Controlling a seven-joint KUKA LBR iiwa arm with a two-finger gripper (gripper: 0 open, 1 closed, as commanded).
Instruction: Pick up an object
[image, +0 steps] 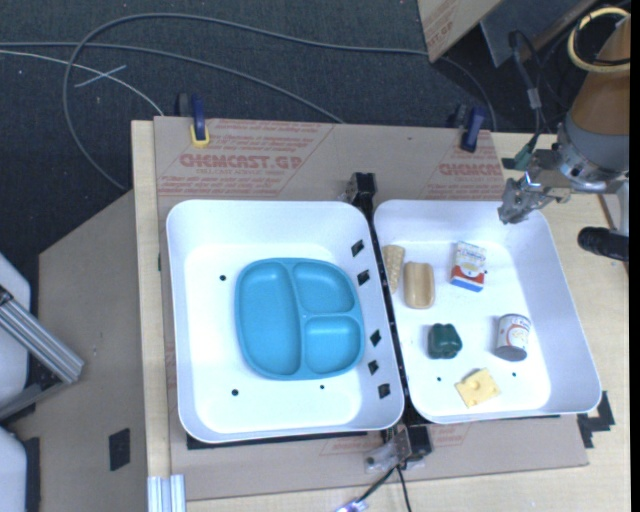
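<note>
White bins filled mid-frame. I saw the gripper (515, 203) at the right bin's (570, 330) upper right rim; its state I could not tell. Nearest, the carton (468, 267) lay below and left of it, roughly upright in the frame. Its neighbours stood apart, leaving room.

Bench (150, 300), two white bins side by side: left bin (190, 300), right bin (560, 310)
</note>
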